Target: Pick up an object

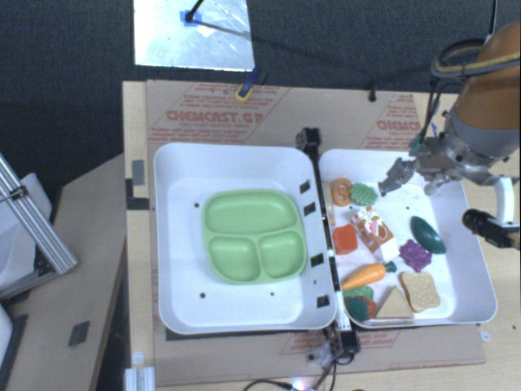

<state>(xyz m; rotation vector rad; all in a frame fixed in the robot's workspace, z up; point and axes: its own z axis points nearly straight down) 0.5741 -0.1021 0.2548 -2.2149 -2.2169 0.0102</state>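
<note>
My gripper (415, 179) hovers over the back of the right bin (472, 300), its two grey fingers spread open with nothing between them. Just to its left lie a small pretzel (341, 191) and a green leafy toy (363, 194). Nearer the front are a patterned red-and-white box (374, 228), a red cube (345, 239), a dark green oval toy (426, 235), purple grapes (415, 255), an orange carrot (364, 275) and a bread slice (418, 291).
The left bin (179, 177) holds a light green divided plate (251, 235). A black divider with clips (319, 218) runs between the bins. A black part (488, 226) juts over the right bin's right rim. A metal sheet (193, 23) lies beyond the bench.
</note>
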